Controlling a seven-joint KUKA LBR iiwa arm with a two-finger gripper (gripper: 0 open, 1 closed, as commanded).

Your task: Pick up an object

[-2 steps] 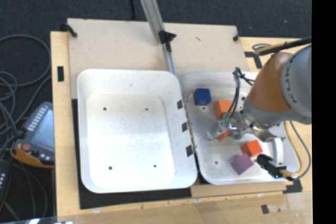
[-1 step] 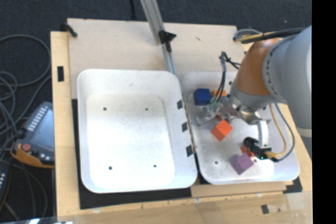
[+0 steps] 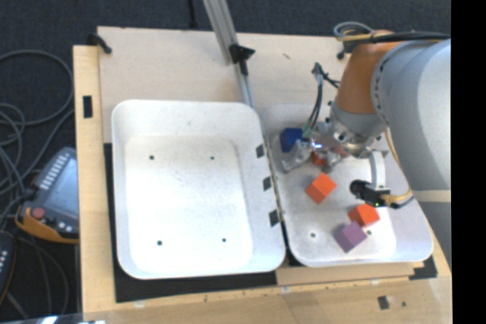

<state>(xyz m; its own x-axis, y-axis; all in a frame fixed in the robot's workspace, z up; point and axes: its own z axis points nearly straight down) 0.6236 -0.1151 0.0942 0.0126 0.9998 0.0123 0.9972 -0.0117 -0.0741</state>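
While the grey arm (image 3: 414, 110) with its orange band reaches in from the right, it hangs low over the right-hand bin (image 3: 410, 243), covering that bin's upper part. Beside it, the left-hand bin (image 3: 190, 186) lies well apart from the action. Below the wrist, the gripper (image 3: 319, 152) sits down among the blocks; whether it is open or closed on anything cannot be told. A blue block (image 3: 291, 139) lies just beside it on the left. An orange cube (image 3: 321, 188) rests nearby below, with a second orange cube (image 3: 367, 215) and a purple block (image 3: 350, 237) further down. This looks like the reaching or grasping step; next, a clean lift would confirm a hold.
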